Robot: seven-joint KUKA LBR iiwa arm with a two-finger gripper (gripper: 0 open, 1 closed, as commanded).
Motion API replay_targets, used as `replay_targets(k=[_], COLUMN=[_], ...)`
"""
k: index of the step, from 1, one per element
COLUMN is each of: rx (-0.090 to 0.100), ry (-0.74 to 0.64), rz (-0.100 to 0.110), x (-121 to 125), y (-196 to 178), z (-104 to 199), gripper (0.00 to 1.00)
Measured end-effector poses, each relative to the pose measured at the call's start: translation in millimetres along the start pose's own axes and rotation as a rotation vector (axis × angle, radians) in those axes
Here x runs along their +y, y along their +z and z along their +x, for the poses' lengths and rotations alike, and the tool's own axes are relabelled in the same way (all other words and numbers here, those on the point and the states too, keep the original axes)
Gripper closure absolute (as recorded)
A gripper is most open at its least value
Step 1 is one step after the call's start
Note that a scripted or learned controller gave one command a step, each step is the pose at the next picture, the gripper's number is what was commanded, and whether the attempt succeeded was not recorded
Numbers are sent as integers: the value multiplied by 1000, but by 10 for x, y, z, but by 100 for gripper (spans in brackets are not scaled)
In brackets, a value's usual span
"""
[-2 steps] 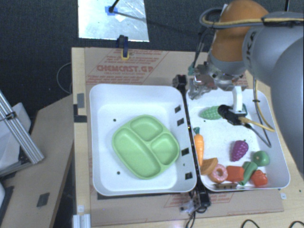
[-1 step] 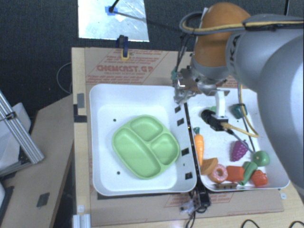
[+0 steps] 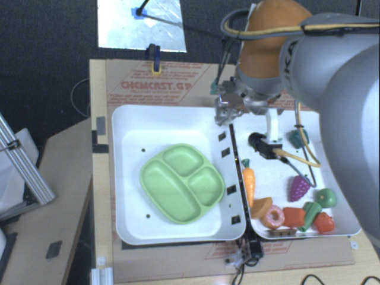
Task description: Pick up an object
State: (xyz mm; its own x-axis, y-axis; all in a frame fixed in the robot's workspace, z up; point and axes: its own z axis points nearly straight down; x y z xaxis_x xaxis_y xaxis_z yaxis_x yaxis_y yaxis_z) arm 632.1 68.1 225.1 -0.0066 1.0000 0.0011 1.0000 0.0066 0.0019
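Camera view shows you the gripper [image 3: 224, 113] over the far end of the divider [image 3: 235, 162] between the bins (open or closed, you cannot tell); the carrot [image 3: 248, 184] lies in the right bin [image 3: 276, 180], nearer.

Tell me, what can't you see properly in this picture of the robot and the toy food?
- Right shallow white bin: its far side is hidden under the big grey robot arm, camera view.
- Small teal thing: too small and blurry to name.
- Red toy at the bin's near corner: partly covered by the green stalked toy, so its shape is unclear.
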Motion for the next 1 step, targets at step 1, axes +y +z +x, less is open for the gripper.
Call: replay_targets(k=[1], rx=[0], ry=[6], rz=[0], x=[-52], y=[-91], z=[-120], gripper=[100])
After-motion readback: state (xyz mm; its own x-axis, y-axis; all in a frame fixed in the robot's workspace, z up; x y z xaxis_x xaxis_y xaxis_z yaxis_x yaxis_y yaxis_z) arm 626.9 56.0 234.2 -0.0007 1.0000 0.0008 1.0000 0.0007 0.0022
